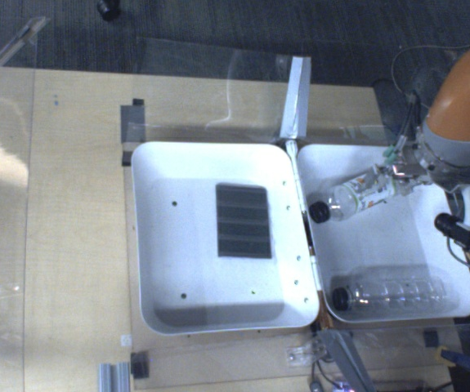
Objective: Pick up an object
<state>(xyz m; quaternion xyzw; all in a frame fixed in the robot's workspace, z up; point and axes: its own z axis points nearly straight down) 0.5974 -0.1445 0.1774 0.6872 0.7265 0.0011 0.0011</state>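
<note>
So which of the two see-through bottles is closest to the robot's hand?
The smaller bottle with the colourful label, at the far side of the right bin, right by the hand. The bigger plain bottle lies along the near edge.

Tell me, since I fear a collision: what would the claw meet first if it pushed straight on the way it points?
Probably the small clear bottle, which lies right before the claw in the right bin; depth is hard to judge here.

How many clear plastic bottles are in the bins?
2, both in the right white bin: one clear plastic bottle with a black cap near its upper left, another along its lower edge. The arm may hide more.
</note>
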